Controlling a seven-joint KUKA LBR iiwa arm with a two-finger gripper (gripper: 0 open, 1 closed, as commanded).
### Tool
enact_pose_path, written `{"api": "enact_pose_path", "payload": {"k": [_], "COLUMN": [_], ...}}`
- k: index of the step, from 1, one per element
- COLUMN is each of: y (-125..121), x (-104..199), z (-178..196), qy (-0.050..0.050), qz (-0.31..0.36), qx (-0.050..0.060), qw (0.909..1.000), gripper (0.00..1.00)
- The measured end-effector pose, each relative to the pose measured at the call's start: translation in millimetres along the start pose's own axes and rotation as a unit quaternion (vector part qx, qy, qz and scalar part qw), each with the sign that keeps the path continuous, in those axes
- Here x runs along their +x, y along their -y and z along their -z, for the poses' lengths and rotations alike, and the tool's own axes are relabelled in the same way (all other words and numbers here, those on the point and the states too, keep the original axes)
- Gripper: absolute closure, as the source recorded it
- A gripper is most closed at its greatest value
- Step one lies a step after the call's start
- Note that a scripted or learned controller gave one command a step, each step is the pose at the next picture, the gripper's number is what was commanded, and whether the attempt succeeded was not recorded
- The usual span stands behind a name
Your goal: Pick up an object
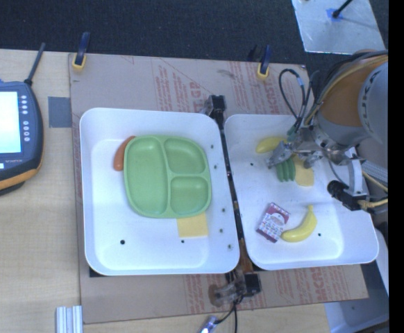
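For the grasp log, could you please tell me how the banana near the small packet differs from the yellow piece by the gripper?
The banana lies in full view, long and curved, in the right bin's near half; the yellow piece is shorter, at the far side. The banana touches the small packet; the yellow piece sits beside the gripper. Both are yellow and in the same bin.

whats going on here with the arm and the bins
A grey and orange arm reaches in over the right bin, its gripper low over a green item beside a yellow piece and a yellow block. Nothing looks lifted yet. A banana and a small packet lie nearer the front. The left bin holds a green plate, a yellow slice and an orange item.
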State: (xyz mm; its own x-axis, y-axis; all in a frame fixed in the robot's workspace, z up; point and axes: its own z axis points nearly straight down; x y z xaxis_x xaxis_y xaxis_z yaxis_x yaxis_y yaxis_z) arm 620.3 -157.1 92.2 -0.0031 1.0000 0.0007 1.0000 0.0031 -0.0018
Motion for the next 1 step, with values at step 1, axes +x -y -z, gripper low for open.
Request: {"api": "enact_pose_path", "payload": {"k": [1], "y": [-36.4], "x": [39.1], "z": [0.1], "qy": [0.000], "qz": [0.000], "qx": [0.000], "qw": [1.0000], "gripper": [0.00]}}
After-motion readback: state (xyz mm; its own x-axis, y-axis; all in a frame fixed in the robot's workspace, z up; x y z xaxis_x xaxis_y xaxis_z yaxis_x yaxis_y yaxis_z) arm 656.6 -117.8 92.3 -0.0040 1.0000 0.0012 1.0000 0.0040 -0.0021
